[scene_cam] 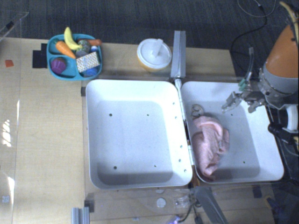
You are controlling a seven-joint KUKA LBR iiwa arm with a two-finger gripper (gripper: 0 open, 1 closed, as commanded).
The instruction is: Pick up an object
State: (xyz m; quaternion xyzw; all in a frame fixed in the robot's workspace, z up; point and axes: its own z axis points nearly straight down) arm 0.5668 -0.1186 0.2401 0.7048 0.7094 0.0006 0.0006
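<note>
A crumpled pink cloth (210,143) lies in the right bin (261,167), against its left wall. A small grey wire-like item (197,109) rests just above the cloth near the bin's upper left corner. My gripper (242,103) hangs over the upper right part of the right bin, up and to the right of the cloth and apart from it. Its two fingers (230,102) stand spread open with nothing between them. The arm's orange band (282,55) shows at the right edge.
The left bin (93,139) sits beside the right one, a metal divider (178,55) running up between them. Behind the bins stand a white lidded cup (154,54) and a blue tray (52,69) of toy food. Cables hang at the right.
</note>
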